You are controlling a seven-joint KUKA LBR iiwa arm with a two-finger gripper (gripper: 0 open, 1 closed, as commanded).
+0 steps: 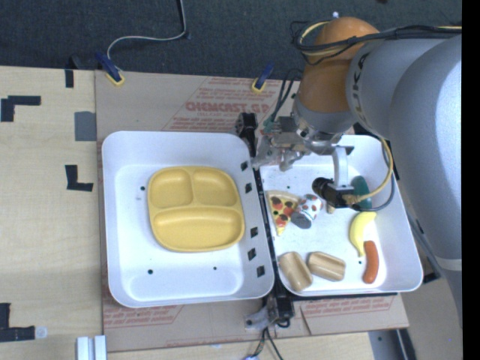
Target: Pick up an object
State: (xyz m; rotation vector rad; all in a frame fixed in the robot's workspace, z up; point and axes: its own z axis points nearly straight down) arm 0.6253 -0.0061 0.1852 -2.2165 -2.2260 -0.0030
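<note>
Toy food: pizza slice [281, 210], banana [361, 229], hot dog [370, 262], two bread rolls [311, 267] lying loose in right bin [401, 276], near half, well apart enough for single picks. Yellow divided plate [197, 207] alone in left bin [120, 223], likely drop spot. Hand [289, 150] low over far-left corner of right bin, beside divider; grip state: cannot tell, nothing seen held. Pizza slice nearest, judged likely target.
</note>
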